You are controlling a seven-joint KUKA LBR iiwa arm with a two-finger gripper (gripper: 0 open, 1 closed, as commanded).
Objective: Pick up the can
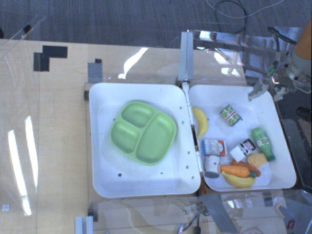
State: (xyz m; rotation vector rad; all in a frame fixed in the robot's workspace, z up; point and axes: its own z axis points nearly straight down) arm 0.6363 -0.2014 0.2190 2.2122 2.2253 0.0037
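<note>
Hovering my gripper [265, 87] over right bin's [285, 130] far right corner, fingers spread, nothing held. Can [212, 165] lying well off, toward bin's near left, beside carrot [235, 170].

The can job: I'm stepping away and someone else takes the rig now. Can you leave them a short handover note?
Gripper: at the far right corner of the right bin, above its rim, holding nothing. I cannot tell how its fingers stand.
Can: lying in the right bin near the divider, at the near side, just below the small carton and left of the carrot. It looks untouched.
Left bin: holds the green divided plate.
Done: nothing yet.
Left: bring the gripper across the bin to the can, grasp it and lift. The neighbours are close, so expect a tight approach.
</note>
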